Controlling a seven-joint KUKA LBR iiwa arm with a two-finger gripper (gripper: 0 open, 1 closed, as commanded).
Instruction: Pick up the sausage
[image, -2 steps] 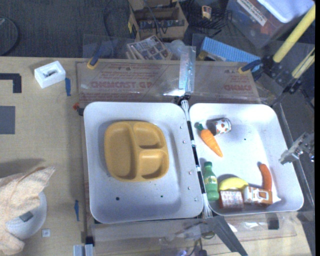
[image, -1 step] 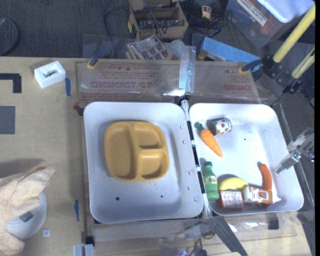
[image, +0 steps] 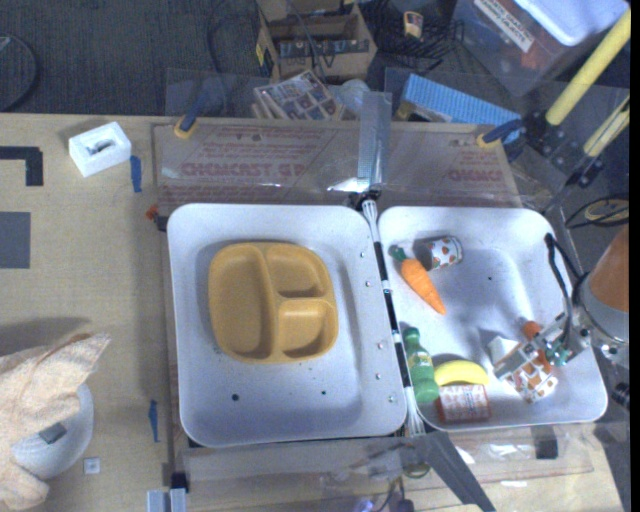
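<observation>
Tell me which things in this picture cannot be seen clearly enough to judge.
- Gripper, camera view: small and cluttered, so its finger state is unclear.
- Sausage: no item in the right bin is clearly one.
- Arm: cut off by the right edge.

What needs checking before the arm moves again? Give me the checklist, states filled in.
1. Target found: cannot tell; a reddish piece beside the hand may be it.
2. Hand over the right bin: ok, low near its right wall.
3. Carrot apart from the hand: ok, toward the bin's left.
4. Banana apart from the hand: ok, lying by the green bottle.
5. Yellow tray out of the way: ok, in the left bin.
</observation>
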